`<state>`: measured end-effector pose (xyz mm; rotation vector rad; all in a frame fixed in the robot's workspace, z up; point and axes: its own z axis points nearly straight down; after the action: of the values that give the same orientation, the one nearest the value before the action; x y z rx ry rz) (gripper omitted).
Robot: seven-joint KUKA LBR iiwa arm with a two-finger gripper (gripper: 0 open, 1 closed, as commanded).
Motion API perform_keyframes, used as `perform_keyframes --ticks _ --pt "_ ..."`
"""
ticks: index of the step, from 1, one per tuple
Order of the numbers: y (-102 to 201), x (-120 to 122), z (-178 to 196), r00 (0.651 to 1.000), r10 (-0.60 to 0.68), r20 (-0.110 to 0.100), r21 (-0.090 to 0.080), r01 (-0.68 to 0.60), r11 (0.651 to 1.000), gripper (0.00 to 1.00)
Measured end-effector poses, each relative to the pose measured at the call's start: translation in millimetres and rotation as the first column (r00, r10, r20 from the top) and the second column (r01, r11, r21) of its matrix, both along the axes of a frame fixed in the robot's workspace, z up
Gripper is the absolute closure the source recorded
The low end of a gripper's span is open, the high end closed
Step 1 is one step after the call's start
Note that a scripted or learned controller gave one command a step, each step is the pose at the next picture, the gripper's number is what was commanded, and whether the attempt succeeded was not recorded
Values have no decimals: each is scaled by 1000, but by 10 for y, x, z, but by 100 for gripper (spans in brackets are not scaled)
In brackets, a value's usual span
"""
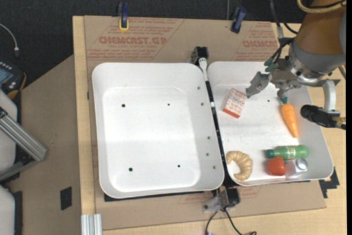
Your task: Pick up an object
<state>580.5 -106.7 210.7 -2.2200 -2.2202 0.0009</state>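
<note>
Two bins (104,118); perhaps five objects (235,103)

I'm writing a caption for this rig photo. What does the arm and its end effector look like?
The arm has a rounded orange section above a grey wrist. Below it sits a metallic grey end effector with thin dark fingers and a small teal-green detail. Dark cables run down from the top right towards the wrist. No readable markings.
</note>
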Motion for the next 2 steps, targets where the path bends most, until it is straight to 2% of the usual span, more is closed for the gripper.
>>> perform_keyframes --ticks 1,2 --pt "150 362 -1266 1000 2 -10 2 -2 1000 0" --pt "130 387 -1079 1000 -2 3 -1 2 1000 100"
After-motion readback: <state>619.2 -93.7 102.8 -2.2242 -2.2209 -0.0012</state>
